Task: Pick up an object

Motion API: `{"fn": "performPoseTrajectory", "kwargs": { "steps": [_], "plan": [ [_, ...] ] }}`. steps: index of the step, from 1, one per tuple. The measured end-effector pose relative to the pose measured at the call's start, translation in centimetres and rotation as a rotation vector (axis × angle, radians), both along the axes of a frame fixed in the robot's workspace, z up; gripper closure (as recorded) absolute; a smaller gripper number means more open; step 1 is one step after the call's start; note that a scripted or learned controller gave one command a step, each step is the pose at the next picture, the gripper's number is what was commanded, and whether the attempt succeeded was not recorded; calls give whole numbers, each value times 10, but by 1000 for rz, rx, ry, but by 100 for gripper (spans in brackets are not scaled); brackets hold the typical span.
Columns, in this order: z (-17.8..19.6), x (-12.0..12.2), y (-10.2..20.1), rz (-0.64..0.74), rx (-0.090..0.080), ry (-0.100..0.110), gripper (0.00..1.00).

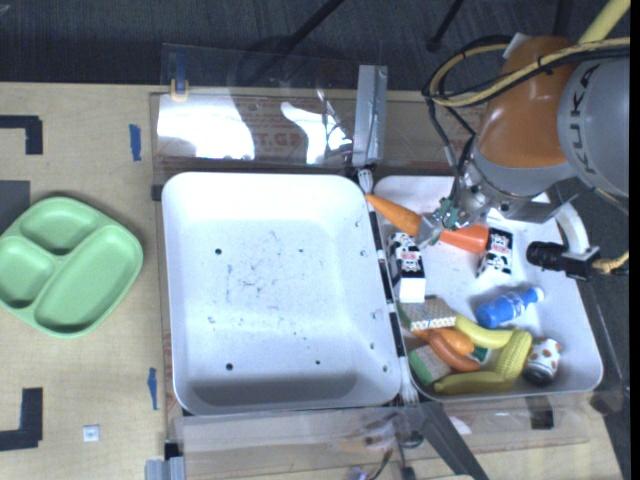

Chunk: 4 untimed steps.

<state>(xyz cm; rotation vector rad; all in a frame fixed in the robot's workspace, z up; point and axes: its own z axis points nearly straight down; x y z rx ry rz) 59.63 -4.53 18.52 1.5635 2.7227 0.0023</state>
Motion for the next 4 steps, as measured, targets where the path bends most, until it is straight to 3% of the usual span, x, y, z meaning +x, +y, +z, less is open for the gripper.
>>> {"fn": "performPoseTrajectory", "kwargs": {
  "steps": [1, 2, 3, 4],
  "plan": [
    [2, 37, -51, -162, -1, -2, 100],
    [2, 37, -51, -162, -1, -3, 0],
    [-77, 62, -62, -179, 1, -12, 0],
    [-99, 31, -88, -64, -1, -2, 0]
  ]
}}
